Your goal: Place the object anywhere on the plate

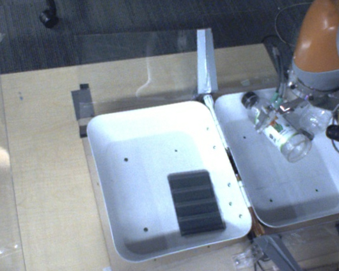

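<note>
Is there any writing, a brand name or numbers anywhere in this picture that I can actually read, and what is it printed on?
No text can be read.
The clear bottle in the right bin, below the gripper, wears a white and green label, but its print is too small and blurred to make out.
The dark ridged plate in the left bin bears no writing.
The arm's orange band shows no marking.

- Single fixed camera, mounted above the bench (42, 186), looking down at a slant.
- Both white bins in frame: left bin (118, 140) centre, right bin (335, 193) toward the right edge.
- Mid-range: bench surface fills most of the picture, dark floor strip (133, 2) along the top.
- Arm (325, 39) enters at upper right, cropped by the frame edge.
</note>
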Robot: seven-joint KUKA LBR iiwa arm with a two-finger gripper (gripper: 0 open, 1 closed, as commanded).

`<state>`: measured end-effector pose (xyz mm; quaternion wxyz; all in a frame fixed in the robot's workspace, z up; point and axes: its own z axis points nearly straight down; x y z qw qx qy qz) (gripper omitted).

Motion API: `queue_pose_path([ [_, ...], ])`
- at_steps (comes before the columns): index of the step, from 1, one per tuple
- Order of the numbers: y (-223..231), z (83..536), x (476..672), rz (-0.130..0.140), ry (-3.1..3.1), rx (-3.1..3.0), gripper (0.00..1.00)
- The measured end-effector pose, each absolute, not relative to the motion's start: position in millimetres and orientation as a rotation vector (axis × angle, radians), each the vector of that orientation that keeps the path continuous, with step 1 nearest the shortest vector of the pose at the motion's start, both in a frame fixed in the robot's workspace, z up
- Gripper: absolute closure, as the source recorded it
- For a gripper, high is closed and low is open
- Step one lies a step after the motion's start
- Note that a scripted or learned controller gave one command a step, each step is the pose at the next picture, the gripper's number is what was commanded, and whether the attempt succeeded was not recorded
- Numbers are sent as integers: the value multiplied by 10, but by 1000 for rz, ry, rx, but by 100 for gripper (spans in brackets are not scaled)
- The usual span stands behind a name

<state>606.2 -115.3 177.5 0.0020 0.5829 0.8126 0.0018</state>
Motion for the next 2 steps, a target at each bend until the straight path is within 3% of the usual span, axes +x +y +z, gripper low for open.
queue_pose_path([
  [1,-527,2230,6086,5,2713,1576,100],
  [2,-2,2596,5625,5,2730,1548,100],
])
